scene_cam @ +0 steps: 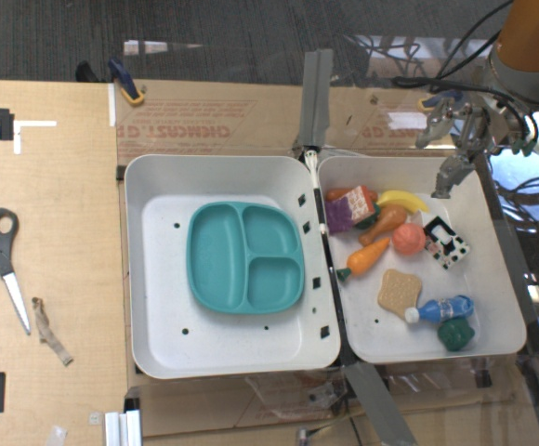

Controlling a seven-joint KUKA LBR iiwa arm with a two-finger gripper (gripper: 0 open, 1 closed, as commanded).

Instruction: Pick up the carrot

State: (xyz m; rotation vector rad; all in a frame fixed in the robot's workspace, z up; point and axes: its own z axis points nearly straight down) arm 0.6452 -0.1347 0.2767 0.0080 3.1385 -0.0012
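While the arm hangs over the right bin's far right corner, the gripper sits above the bin's back rim with its metal fingers spread apart and nothing between them. The carrot lies near the bin's left wall, a smooth orange cone with a green stub end, tip pointing toward the back right. It's pretty crowded there: a brownish sausage-shaped thing lies right behind it, a round pink ball is just beside its tip, and a purple block sits close to the left wall behind it. A banana curves along near the back, and a black-and-white checkered cube is toward the right wall. Nearer the front edge there's a flat toast slice, a blue bottle lying on its side, and a dark green lump. The open room around the carrot is mostly on its front-left side, bare white plastic floor. The left bin holds a teal divided plate, glossy with three compartments. Scissors lie out on the wooden bench by its left edge.
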